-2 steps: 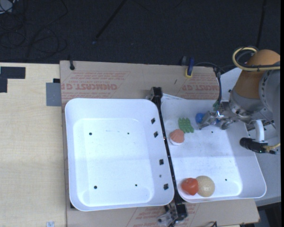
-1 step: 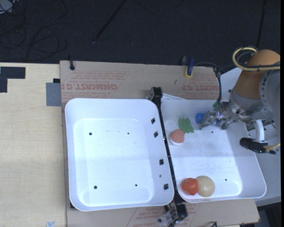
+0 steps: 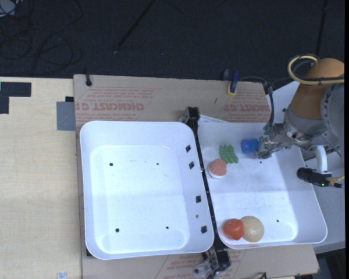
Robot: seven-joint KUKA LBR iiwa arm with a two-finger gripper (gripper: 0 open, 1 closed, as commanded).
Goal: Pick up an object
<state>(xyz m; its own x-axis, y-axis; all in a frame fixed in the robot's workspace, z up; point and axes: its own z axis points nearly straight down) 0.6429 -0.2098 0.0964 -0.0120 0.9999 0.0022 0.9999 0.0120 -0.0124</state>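
Gripper (image 3: pixel 266 147) low over the right bin's (image 3: pixel 302 214) far right corner, just beside a blue object (image 3: pixel 249 146), grip state unclear, green toy (image 3: pixel 227 153) and pink ball (image 3: pixel 217 167) near the bin's left wall, red ball (image 3: pixel 233 228) touching beige ball (image 3: pixel 252 228) at its near edge, left bin (image 3: pixel 93 156) alongside.

A brown cardboard sheet (image 3: pixel 163 97) covers the pale wooden bench (image 3: pixel 29 173), and two white bins, the left bin (image 3: pixel 93 156) and the right bin (image 3: pixel 302 214), sit side by side on it.
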